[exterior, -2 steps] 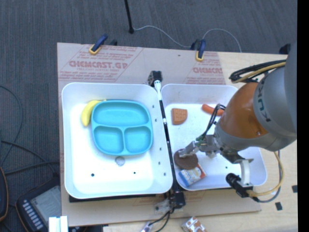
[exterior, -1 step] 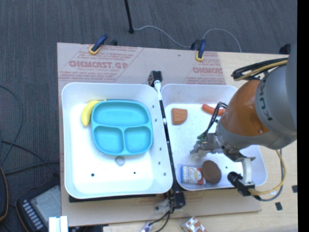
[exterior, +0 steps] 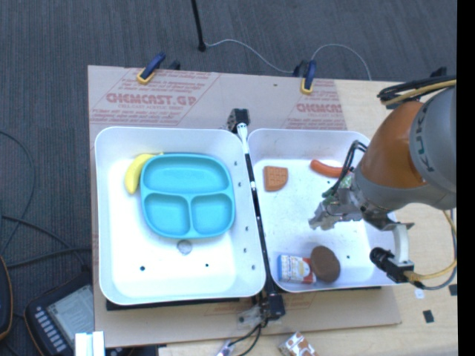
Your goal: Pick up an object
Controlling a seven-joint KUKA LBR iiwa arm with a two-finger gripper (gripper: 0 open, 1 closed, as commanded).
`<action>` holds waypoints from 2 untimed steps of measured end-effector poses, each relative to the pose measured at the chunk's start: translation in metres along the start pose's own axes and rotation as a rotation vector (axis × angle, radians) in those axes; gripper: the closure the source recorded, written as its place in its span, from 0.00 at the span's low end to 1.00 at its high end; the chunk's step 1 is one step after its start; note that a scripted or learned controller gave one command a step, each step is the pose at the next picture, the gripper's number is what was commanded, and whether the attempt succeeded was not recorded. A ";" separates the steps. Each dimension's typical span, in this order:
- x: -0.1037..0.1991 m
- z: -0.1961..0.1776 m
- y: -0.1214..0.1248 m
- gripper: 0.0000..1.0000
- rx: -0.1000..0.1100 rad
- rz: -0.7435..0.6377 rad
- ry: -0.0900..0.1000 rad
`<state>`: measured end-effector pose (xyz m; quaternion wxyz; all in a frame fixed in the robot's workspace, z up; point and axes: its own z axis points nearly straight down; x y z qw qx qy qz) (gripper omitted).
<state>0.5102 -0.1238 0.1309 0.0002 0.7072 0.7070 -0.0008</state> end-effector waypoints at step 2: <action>0.027 0.043 -0.025 0.00 -0.008 0.002 -0.003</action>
